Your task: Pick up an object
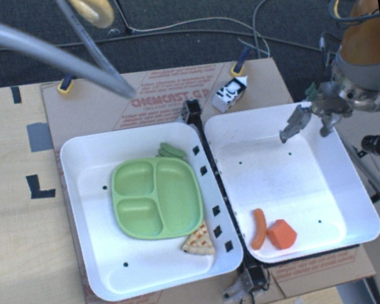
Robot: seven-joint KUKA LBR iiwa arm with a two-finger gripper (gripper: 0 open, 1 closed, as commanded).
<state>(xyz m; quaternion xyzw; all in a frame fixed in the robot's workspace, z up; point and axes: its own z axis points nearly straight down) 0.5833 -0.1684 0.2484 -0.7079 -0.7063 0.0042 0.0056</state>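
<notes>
tool (pixel 309 119) hangs over the right bin's (pixel 335 159) far right corner, fingers spread, nothing in them; targets are the orange block (pixel 282 234) touching the sausage (pixel 259 228) at the near edge, so straddle the block, clear of the sausage.

Dark green item (pixel 171 150) mostly hidden behind the tray (pixel 157 196), perhaps a leaf.

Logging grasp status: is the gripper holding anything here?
No. The gripper is open above the right bin's far corner, nothing between its fingers.
</notes>
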